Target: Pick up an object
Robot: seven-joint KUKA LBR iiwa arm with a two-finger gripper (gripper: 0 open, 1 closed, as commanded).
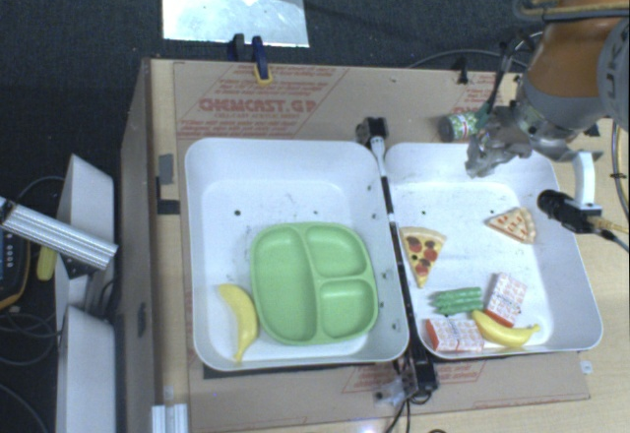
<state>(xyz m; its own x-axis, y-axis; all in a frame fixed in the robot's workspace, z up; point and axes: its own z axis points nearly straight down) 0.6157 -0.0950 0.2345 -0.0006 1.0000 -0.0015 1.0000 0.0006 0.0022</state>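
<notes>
Where pizza slices (422, 253) lie, green beans (456, 300) near

Grey arm (576, 37) angled down-left, tool (482, 163) apparently empty.

In the left bin (212, 224): divided plate (313, 283) at centre, banana (239, 320) just beside it at 8 o'clock. In the right bin (576, 308): pizza slice (423, 253) by the left wall, another slice (513, 223) at 2 o'clock, beans (456, 300), two packets (506, 298) (452, 334) and a second banana (504, 331) clustered at 6 o'clock.
</notes>
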